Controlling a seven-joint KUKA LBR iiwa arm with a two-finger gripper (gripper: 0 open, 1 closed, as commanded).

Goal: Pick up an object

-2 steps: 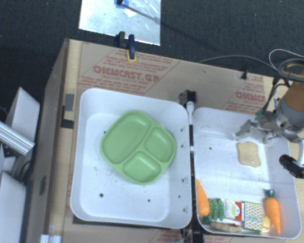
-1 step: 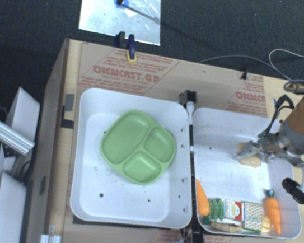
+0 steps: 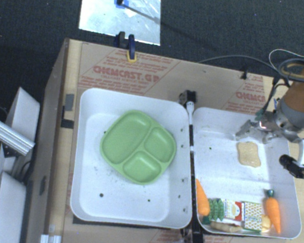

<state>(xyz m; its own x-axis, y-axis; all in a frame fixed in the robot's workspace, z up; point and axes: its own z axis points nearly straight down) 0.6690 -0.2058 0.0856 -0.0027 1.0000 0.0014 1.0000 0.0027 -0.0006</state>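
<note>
Lying flat, pale tan bread slice, right bin, jaws above

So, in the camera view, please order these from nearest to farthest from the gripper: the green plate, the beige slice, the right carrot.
From the gripper:
1. Beige slice, just below it, in the right bin.
2. Right carrot, lower in the same bin, near its right wall.
3. Green plate, in the left bin.
</note>
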